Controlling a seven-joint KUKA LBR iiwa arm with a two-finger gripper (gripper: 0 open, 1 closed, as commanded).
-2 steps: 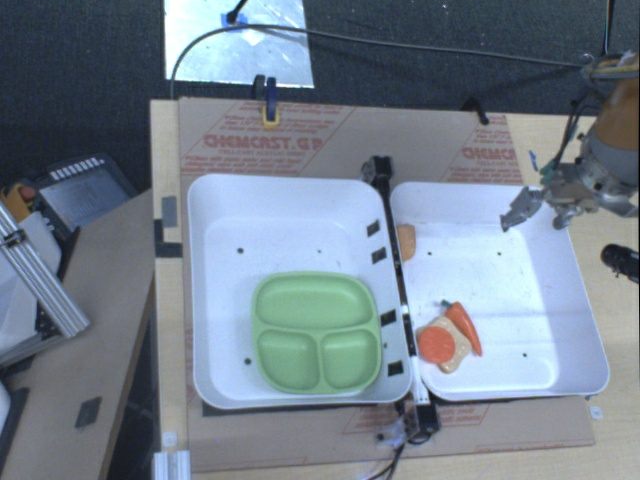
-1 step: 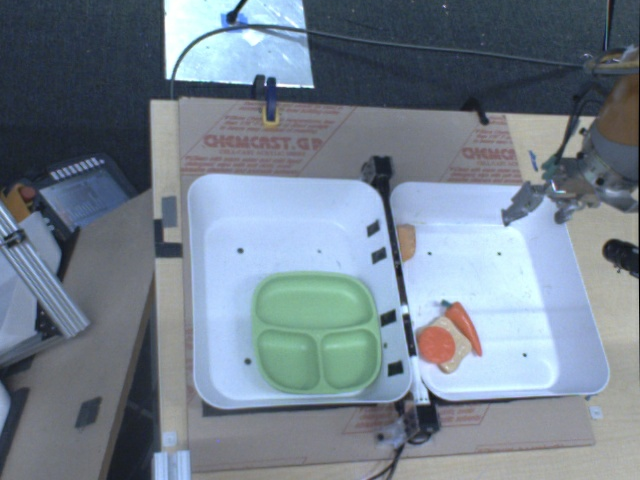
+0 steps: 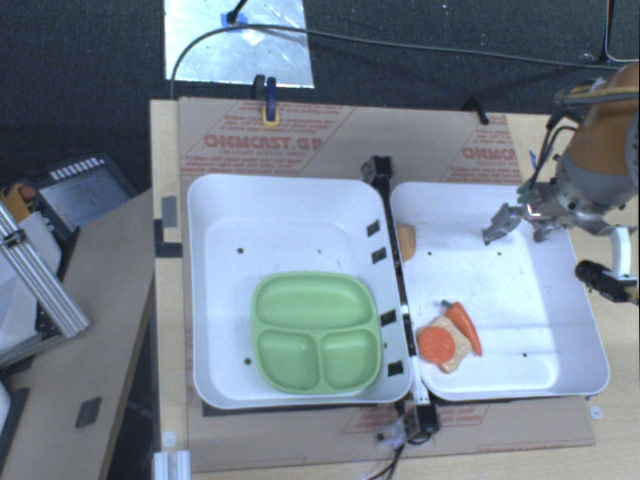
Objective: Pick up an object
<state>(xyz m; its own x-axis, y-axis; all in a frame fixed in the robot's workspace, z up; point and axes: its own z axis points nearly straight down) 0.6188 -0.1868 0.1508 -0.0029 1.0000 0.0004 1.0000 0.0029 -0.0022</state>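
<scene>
The pincer (image 3: 497, 230), state unclear, hovers at the right bin's (image 3: 570, 363) 12 o'clock. The toy carrot (image 3: 463, 326) at 6 o'clock looks light, rigid, slippery; grip across its middle.

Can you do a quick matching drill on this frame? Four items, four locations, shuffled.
Items:
1. green divided plate
2. carrot
3. gripper
4. tan object

Places:
A. over the back of the right bin, near its right side
B. left bin, front half
C. right bin, against the left wall, toward the back
D. right bin, front left, on a pile of toy food

Pairs: 1-B, 2-D, 3-A, 4-C
</scene>
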